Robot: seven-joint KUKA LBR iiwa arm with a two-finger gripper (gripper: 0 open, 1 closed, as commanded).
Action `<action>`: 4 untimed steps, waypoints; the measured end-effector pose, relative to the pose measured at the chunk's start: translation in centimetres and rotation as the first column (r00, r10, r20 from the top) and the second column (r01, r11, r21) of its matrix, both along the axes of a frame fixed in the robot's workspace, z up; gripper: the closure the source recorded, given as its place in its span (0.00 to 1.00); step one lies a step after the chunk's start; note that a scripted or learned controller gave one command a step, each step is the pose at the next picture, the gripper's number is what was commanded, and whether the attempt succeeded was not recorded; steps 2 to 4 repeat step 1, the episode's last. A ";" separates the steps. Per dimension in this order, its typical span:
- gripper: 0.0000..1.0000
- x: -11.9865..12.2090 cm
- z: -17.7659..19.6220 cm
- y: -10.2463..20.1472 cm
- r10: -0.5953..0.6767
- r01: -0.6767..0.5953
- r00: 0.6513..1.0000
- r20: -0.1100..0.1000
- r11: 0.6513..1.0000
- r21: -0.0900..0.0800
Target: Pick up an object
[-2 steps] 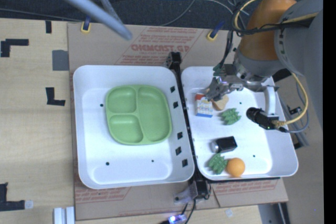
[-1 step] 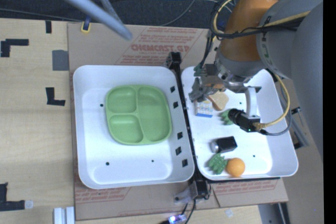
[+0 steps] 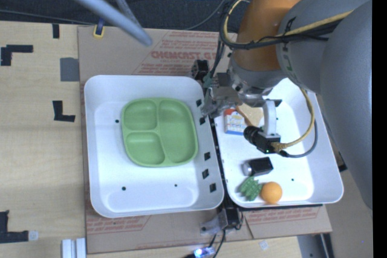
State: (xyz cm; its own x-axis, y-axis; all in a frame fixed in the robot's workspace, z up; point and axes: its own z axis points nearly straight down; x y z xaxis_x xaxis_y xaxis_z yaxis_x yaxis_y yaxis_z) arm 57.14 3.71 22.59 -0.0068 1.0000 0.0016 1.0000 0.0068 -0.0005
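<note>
I see a small orange-and-white carton [image 3: 234, 122] lying in the right bin [image 3: 314, 187], just under the gripper [image 3: 242, 107]; I cannot tell how it is set. Near the front lie a black block [image 3: 259, 166], a green leafy toy [image 3: 248, 188] and a round orange ball [image 3: 271, 192]. A green divided plastic plate [image 3: 160, 132] sits in the left bin [image 3: 103, 148].

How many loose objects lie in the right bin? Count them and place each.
4: an orange ball and green toy at the near edge, a black block above them, a small box under the arm. More may be hidden.
</note>
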 end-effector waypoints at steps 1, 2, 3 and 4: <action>1.00 -1.2 -0.1 6.2 0.001 -0.001 1.000 -0.002 1.000 0.000; 1.00 -1.2 -0.1 6.2 0.001 -0.001 1.000 -0.002 1.000 0.000; 1.00 -1.2 -0.1 6.2 0.001 -0.001 1.000 -0.002 1.000 0.000; 1.00 -1.2 -0.1 6.2 0.001 -0.001 1.000 -0.002 1.000 0.000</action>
